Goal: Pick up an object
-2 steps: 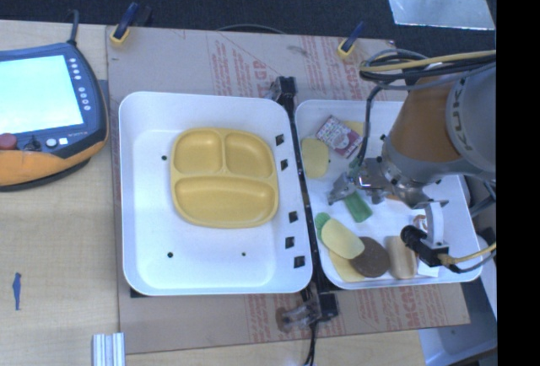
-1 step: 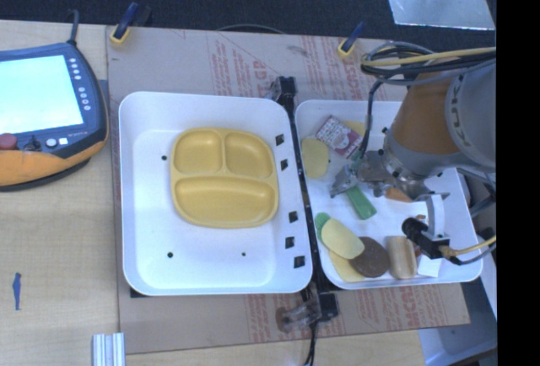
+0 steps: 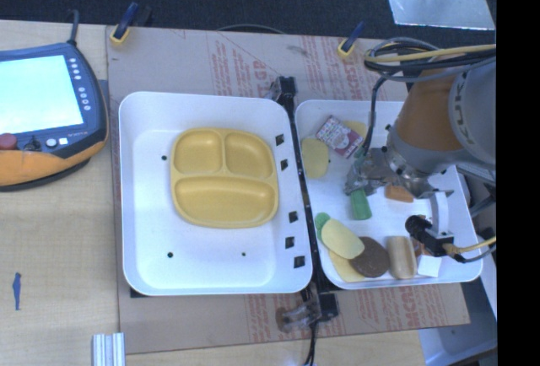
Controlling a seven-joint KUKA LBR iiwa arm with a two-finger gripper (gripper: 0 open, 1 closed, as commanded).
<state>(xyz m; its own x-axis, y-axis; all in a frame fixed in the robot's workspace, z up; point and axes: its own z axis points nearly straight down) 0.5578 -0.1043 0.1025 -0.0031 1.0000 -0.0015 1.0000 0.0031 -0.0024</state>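
Over the right bin: gripper (image 3: 368, 179) hung low above the middle of the right bin (image 3: 384, 108), arm reaching in from the right, orange band above the wrist.
Grip state: could not be told from this slant; wrist and gripper body hid the tips, and nothing showed as held.
Nearest candidate: small green piece (image 3: 361, 206), lying on the bin floor just beside the gripper, on its near side; whether touched or merely close, not clear.
Other things in that bin: pale yellow piece (image 3: 315, 158) by the left wall; red-and-white packet (image 3: 337, 135) toward the far side; orange piece (image 3: 399, 195) just right of the gripper; yellow oval (image 3: 342, 238), brown round (image 3: 369, 257) and tan piece (image 3: 400, 257) crowded along the near wall.
Left bin: left bin (image 3: 135, 187) bore a yellow divided plate (image 3: 224, 177), well apart from the arm.
Step in hand: judged to be the descent or the closing at the grasp point, most likely on the green piece; lift not yet begun.
Next move: called for a firm close on one object alone, then a straight rise clear of the bin walls.
Risk: judged a near miss beside the green piece, or a nudge of the orange piece close by.
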